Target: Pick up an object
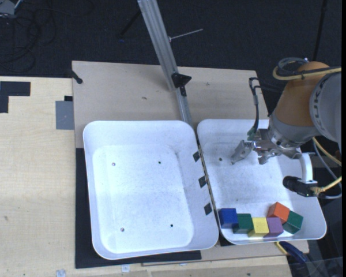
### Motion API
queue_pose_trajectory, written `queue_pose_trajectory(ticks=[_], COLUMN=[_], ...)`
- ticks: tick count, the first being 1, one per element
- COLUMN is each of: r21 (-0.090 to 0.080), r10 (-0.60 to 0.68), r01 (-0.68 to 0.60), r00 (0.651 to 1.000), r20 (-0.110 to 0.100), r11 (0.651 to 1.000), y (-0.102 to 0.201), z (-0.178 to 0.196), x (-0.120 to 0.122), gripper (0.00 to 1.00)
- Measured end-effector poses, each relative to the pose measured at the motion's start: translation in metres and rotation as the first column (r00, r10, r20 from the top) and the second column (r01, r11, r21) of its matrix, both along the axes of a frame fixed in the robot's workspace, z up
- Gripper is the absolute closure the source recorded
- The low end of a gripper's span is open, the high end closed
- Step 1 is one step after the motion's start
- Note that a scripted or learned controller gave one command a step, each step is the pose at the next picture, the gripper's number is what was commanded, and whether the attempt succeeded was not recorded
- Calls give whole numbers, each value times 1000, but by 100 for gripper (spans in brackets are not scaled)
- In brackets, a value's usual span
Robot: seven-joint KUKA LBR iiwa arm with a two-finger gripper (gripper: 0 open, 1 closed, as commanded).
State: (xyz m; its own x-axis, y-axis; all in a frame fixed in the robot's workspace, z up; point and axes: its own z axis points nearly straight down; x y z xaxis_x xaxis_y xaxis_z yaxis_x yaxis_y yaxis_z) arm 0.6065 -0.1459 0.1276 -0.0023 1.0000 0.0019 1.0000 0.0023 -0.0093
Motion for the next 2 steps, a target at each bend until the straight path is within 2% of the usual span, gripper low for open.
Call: queue_pose_trajectory(ticks=[1, 2], r21=[-3, -2], r10=[-1, -3], r01=[1, 3], r00=[1000, 1000], r20=[15, 0], r11=[1000, 1000], y=[33, -9], z=[209, 109], x=[-62, -17], gripper=[0, 0])
